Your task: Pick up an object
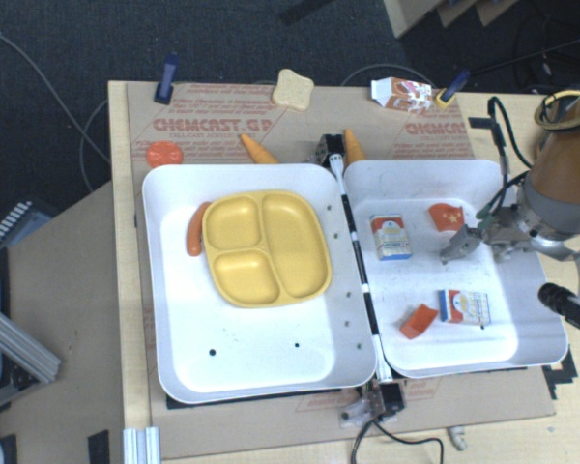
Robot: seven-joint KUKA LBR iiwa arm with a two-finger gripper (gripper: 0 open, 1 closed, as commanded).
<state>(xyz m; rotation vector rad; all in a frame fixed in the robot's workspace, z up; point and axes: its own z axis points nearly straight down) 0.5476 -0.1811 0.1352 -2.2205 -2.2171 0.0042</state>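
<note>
Hovering over the right bin (pixel 522 351), the pincer (pixel 461 246) gaped open beside a small orange block (pixel 447 217).

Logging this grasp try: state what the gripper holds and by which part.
Nothing is held. The gripper hangs over the right bin, with bare bin floor at its fingertips, below the orange block and apart from it.

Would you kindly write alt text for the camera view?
A grey arm's gripper hovers over the right bin, among two small cartons and two orange pieces. The left bin holds a yellow divided tray beside a red sausage.
</note>
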